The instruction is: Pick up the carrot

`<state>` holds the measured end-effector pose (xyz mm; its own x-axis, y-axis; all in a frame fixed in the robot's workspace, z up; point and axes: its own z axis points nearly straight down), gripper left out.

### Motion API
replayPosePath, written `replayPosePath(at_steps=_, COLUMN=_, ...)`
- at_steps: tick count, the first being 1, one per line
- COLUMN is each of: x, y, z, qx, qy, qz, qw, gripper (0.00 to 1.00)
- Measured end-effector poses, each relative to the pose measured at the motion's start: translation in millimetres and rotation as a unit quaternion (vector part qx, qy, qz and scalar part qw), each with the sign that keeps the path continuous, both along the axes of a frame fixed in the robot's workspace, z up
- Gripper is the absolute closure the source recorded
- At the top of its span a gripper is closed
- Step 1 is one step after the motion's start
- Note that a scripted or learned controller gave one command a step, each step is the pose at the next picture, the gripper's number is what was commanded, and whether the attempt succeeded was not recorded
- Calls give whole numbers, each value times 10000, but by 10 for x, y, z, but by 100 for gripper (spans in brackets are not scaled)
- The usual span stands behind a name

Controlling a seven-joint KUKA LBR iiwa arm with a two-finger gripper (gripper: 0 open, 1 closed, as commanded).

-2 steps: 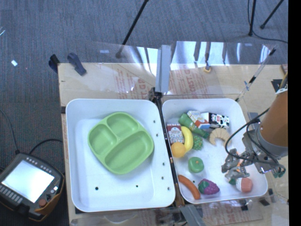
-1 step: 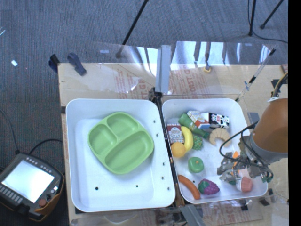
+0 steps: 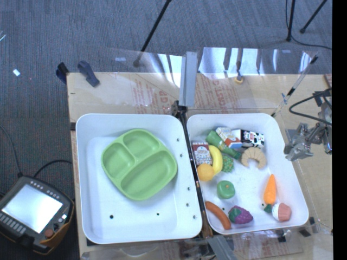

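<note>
While the gripper (image 3: 297,145) hangs at the right edge of the frame, just outside the right bin (image 3: 287,169), its finger spacing cannot be made out. Lower right in that bin, the carrot (image 3: 270,189) lies apart from it, beside a pink-and-white toy (image 3: 281,212). A green divided plate (image 3: 139,163) occupies the left bin (image 3: 92,210).

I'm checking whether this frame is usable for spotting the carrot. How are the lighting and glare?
Camera view: bright, even light, soft shadows; the carrot reads sharp and orange in the right bin; strong glare streaks the clear panel behind the bins; the gripper near the right edge looks slightly blurred.
</note>
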<state>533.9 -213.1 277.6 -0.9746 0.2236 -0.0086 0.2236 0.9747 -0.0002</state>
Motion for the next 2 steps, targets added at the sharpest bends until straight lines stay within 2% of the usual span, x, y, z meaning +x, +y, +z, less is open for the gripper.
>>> replayPosePath(at_steps=1, x=-11, y=5, z=-34, qx=15, qy=33, qz=0, qw=10000, gripper=0)
replayPosePath(at_steps=2, x=-102, y=44, z=-1676, qx=43, qy=87, qz=1177, qw=9930, gripper=0)
